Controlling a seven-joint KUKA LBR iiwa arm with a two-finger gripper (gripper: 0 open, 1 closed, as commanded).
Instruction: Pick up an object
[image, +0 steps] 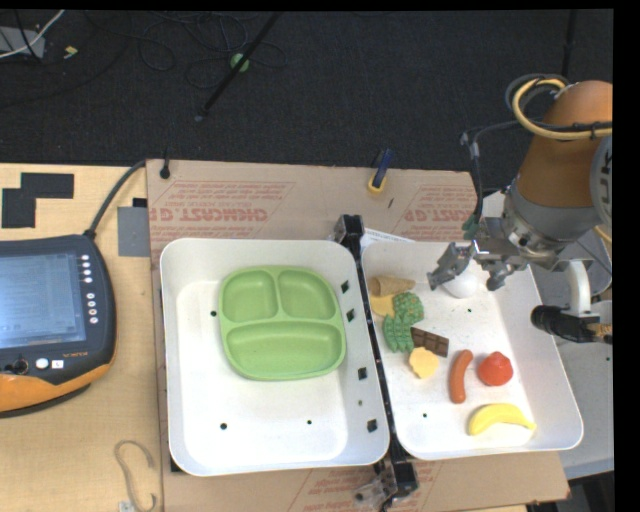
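My gripper hangs over the far part of the right bin, its two fingers spread apart and open. A small white rounded thing sits just below and between the fingertips; I cannot tell whether they touch it. Toy food lies in this bin. A tan piece and a green broccoli are at the left. A brown block and a yellow wedge are in the middle. An orange sausage, a red tomato and a yellow banana lie nearer the front.
The left bin holds a green divided plate. A black divider with clips runs between the bins. A handheld control pendant lies at the far left of the bench. A blue and yellow clamp sits behind the bins.
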